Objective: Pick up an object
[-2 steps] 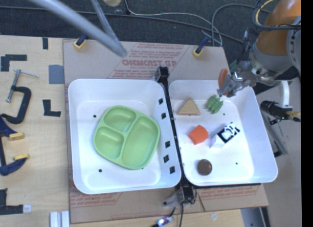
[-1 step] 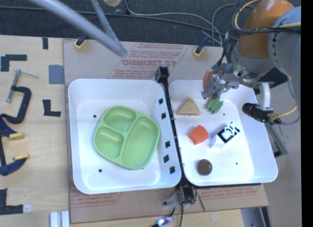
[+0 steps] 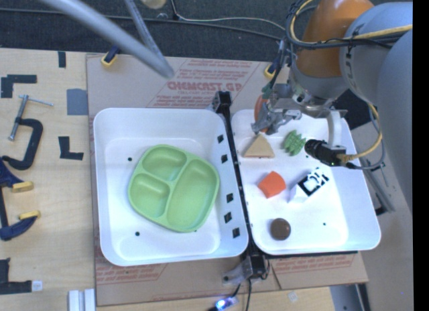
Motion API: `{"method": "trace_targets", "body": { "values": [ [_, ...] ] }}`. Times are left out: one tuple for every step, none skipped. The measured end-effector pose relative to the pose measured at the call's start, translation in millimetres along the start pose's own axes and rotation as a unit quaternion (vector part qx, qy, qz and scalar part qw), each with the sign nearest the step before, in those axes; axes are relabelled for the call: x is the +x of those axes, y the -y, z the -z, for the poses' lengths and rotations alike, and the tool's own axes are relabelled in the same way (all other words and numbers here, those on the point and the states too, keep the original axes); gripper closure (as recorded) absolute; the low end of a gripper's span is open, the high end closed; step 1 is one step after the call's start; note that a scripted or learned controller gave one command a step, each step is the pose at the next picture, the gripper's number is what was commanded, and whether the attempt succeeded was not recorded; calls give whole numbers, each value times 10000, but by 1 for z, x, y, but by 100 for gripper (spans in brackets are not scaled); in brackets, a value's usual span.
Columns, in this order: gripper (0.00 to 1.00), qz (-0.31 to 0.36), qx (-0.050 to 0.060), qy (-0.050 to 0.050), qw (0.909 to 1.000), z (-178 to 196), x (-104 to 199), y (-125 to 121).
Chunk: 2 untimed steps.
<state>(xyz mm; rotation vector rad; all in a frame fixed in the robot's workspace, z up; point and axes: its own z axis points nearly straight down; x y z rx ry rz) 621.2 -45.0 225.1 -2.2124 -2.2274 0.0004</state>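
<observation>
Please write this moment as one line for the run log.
stage: reaching | gripper: low in right bin, just above tan wedge | holding: nothing seen | left bin: green divided plate

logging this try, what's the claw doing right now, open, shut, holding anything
claw: low in the right bin, just above the tan wedge; open or shut cannot be told, and nothing is seen held in it.
</observation>
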Motion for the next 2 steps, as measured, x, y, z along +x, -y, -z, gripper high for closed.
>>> {"method": "trace_targets", "body": {
  "values": [
    [100,1,-4,0,10000,8,55,-1],
    [100,1,-6,-1,10000,15,110,-11]
  ]
}}
